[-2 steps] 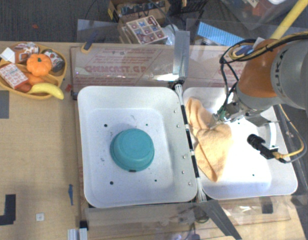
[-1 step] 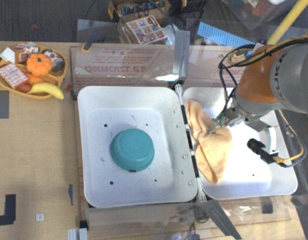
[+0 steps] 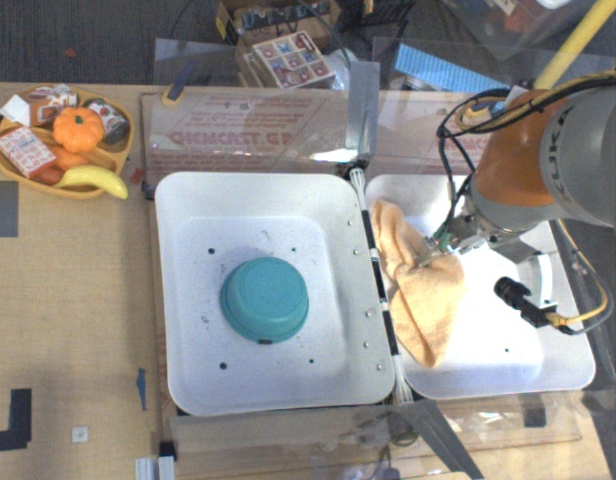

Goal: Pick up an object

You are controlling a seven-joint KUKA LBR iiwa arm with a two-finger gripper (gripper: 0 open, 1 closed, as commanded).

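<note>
Cloth (image 3: 420,293) lies bunched directly under the end effector (image 3: 435,251).

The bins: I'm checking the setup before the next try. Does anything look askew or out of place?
Only the orange cloth in the right bin: it lies crumpled against the left wall, an edge riding up toward the rim. The teal bowl sits upside down in the left bin.

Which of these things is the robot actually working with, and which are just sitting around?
In the job:
end effector
orange cloth
right bin

Lying about:
teal bowl in the left bin
toy fruit dish
</note>
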